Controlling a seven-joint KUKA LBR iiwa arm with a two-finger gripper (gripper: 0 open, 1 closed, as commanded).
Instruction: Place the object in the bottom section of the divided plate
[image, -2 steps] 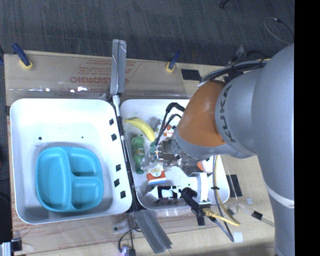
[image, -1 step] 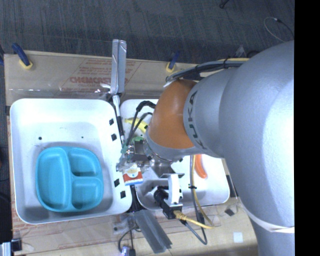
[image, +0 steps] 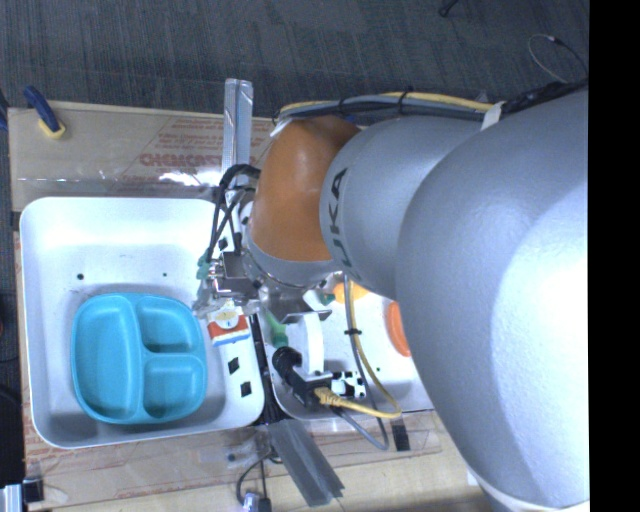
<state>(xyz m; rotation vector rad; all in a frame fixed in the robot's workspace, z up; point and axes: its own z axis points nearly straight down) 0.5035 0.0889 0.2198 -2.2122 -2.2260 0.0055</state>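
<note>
the single camera looks down at a slant from above the bench, close enough that the arm (image: 440, 250) entering from the right covers most of the right bin (image: 375, 385)

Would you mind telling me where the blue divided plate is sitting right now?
The blue divided plate lies flat in the left white bin, toward its near left corner, just left of the arm's tool at the wall between the bins.

Smooth blue plastic divided plate (image: 138, 357) with a soft sheen lies in the glossy white bin (image: 60, 235); beside it, the arm (image: 480, 260) looks matt grey
</note>
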